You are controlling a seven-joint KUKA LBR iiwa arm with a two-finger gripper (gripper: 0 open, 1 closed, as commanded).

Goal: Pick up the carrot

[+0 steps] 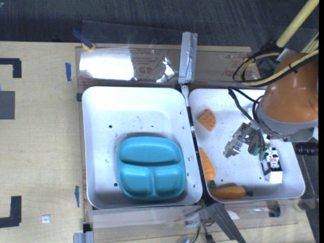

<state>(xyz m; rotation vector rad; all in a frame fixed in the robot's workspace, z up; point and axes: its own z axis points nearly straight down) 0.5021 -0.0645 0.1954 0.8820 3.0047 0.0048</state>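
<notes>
Grey metal two-finger gripper (234, 148) hangs over the middle of the right shallow white bin (291, 189), fingers apart w/ nothing between them. Long orange carrot w/ green end (229, 191) lies flat along that bin's near wall, well below the gripper, not touching it. A second orange piece (206, 167) lies against the left wall, just above the carrot. Orange waffle-like piece (206, 120) sits up-left of the gripper. Left white bin (96, 105) holds a blue plastic divided tray (151, 167).
</notes>
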